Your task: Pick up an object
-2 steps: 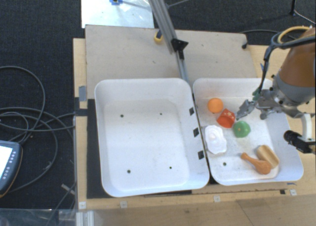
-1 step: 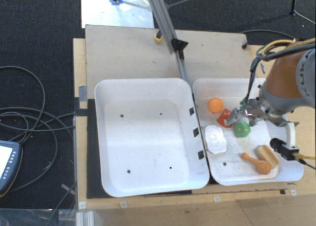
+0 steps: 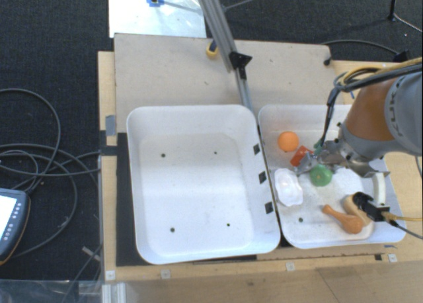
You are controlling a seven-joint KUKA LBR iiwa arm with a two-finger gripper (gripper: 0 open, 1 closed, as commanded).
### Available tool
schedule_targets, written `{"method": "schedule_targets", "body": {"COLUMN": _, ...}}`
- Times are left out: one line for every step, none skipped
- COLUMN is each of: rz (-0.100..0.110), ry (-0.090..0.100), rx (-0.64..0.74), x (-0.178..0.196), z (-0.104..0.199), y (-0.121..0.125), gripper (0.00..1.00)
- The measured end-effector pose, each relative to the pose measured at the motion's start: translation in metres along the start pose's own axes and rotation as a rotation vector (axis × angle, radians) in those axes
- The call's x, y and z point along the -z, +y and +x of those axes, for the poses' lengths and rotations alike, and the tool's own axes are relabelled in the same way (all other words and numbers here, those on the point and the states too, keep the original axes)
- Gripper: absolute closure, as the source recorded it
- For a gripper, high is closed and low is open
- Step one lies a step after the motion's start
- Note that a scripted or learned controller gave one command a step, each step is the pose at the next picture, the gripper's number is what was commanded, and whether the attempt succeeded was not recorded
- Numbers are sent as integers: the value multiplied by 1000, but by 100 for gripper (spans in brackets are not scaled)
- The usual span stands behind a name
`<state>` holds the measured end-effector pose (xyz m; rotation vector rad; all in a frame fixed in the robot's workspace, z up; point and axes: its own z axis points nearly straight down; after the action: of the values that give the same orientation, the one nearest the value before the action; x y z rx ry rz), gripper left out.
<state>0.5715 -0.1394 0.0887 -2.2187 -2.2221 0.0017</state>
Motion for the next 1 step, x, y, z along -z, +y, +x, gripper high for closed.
{"method": "schedule_targets", "body": {"rz": -5, "ry": 0, "rx": 0, "x": 13, "z": 0, "y": 1, "gripper": 100}}
